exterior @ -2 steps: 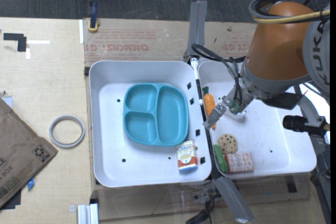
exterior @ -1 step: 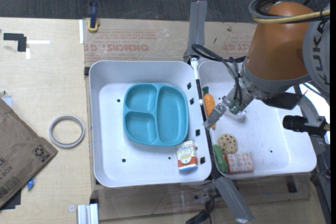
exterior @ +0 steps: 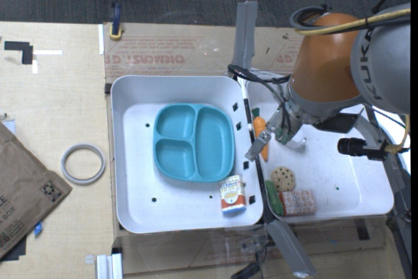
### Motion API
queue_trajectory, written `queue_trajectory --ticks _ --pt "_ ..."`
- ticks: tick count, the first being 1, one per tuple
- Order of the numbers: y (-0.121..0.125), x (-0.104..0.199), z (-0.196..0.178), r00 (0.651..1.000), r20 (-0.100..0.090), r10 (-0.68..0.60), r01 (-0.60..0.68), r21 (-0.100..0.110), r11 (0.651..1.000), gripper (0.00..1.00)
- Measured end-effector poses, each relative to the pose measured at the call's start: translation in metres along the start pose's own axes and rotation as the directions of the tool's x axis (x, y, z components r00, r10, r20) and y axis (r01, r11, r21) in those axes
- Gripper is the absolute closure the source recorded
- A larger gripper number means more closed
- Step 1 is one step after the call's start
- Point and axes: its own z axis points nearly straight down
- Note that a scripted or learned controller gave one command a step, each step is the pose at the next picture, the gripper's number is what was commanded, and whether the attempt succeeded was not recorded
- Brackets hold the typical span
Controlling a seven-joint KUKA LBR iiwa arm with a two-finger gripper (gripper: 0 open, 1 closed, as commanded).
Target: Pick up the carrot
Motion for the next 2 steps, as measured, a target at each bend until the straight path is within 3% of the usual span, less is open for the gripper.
queue_trajectory --ticks 1,2 --pt "0.000 0.000 0.000 1.000 0.000 0.000 0.000 0.000 1.000 0.00" --pt "-0.016 -0.029 -0.001 0.971 0.003 -0.240 0.240 -0.003 0.971 0.00"
